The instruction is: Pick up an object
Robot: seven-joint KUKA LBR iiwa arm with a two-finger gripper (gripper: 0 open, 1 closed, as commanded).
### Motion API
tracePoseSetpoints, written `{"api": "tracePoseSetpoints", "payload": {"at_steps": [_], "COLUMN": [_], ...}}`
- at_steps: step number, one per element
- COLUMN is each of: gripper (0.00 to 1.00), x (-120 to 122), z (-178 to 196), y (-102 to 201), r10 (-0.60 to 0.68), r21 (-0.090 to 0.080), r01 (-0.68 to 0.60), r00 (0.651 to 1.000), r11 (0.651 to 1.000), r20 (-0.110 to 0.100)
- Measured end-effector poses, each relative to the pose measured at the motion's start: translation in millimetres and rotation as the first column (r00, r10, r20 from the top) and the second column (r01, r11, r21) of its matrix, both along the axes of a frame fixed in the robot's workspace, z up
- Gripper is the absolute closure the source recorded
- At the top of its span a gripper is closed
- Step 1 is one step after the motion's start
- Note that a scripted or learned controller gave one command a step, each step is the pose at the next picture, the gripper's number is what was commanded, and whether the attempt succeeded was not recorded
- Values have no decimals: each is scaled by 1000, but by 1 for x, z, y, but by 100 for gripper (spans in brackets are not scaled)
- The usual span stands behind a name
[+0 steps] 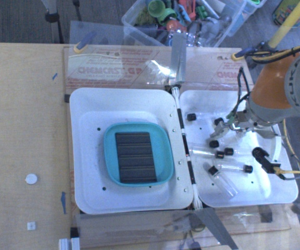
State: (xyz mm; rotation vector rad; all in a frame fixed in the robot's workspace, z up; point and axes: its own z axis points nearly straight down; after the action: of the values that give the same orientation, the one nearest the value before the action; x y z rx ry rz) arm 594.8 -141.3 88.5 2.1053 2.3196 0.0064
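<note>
Clear tubes with black caps [232, 167] lie just below the pincer [232, 123]; whether it is open, I cannot tell

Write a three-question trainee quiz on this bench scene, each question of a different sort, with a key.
1. True or false: the teal tray lies in the right bin.
2. Multiple choice: what sits inside the teal tray? A) a dark ribbed block B) a clear tube C) a white disc
3. Fill in: the arm reaches over the ___ bin.

Key:
1. False; it lies in the left bin.
2. A, the dark ribbed block. Clear tubes with black caps lie in the right bin, and a white disc lies on the bench.
3. right
</note>
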Motion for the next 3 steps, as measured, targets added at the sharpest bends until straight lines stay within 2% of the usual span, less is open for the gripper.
{"api": "tracePoseSetpoints", "payload": {"at_steps": [1, 2, 3], "gripper": [100, 0, 0], "x": [1, 1, 14], "z": [11, 11, 1], "y": [-1, -1, -49], "r10": [-1, -1, -24], "r21": [-1, -1, 21], "r01": [1, 1, 24], "r00": [1000, 1000, 1000], "r11": [1000, 1000, 1000], "r20": [5, 5, -4]}}
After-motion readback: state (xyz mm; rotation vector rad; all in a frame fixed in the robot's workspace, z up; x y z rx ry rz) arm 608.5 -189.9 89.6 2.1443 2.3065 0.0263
